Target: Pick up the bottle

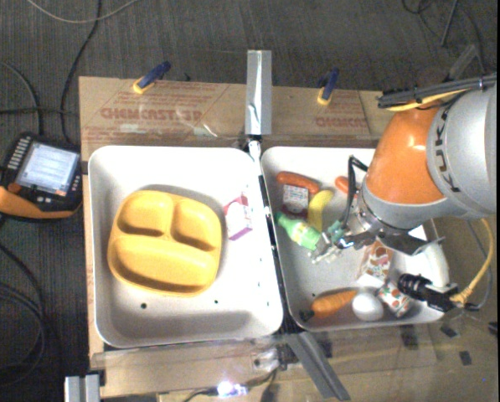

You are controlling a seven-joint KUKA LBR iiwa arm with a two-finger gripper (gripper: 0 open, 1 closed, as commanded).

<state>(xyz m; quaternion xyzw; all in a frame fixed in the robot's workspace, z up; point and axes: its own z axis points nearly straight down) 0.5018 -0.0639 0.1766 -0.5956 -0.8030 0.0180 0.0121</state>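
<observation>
Gripper beside bottle in right bin

Gripper (333, 243) sits low in right bin (438, 262), near its middle, under the arm's (434, 170) orange band. Can't tell whether it is parted, closed or clamped on anything; that part is too small and cluttered.

Bottle (300, 230) lies on its side just left of gripper, its near end touching or nearly touching it. Its far end points toward the rim shared by the 2 bins.

Room is tight. A yellow item (319, 208) sits right above bottle, a red packet (296, 193) beyond that. Carrot (333, 303) and white egg (368, 306) lie along the bin's near edge, with a red-white carton (394, 298) beside them. Bare floor shows between bottle and carrot.

Bottle is green, small, with a paler end toward gripper.

Left bin (107, 308) holds a yellow tray (166, 239) and a pink-white packet (239, 217) by the shared rim.
</observation>
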